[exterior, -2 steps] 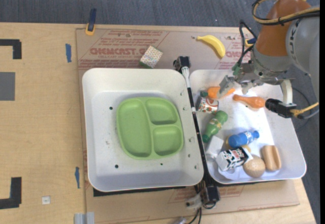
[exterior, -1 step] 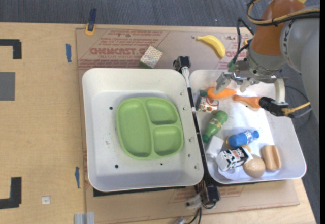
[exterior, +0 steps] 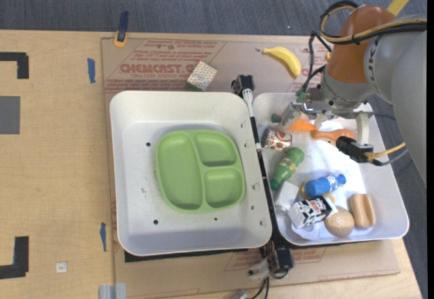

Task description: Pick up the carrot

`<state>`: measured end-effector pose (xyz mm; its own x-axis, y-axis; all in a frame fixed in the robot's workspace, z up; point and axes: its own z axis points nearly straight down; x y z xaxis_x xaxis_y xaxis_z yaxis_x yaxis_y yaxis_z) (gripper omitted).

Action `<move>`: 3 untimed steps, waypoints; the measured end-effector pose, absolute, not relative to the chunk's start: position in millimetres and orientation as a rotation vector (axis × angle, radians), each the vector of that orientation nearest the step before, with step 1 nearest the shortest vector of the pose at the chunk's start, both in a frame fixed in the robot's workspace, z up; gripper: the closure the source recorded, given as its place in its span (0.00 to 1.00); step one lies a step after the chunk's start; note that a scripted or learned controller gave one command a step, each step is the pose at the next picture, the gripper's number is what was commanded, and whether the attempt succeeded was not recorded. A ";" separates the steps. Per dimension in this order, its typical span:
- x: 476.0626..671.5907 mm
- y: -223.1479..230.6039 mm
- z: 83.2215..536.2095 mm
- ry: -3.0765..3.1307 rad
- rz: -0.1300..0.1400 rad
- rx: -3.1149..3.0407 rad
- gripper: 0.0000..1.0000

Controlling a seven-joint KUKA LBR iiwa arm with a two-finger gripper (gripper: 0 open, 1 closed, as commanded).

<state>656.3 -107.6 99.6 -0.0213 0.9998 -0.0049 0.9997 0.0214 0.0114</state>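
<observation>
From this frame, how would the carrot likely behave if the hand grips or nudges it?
The carrot looks like rigid toy plastic, so probably stiff and light. Its tapered, rounded shape may roll or slip sideways. Lying directly under the hand among crowded toys, a nudge could shift neighbours.

We see a matt green plastic tray in a smooth white plastic bin on a bench of pale, wood-like board.

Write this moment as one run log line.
arm: over right bin | gripper: above carrot | carrot: lying in bin, not lifted | tray: in left bin
</observation>
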 end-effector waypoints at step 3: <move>663.8 -44.1 208.9 1.983 -0.001 2.435 0.00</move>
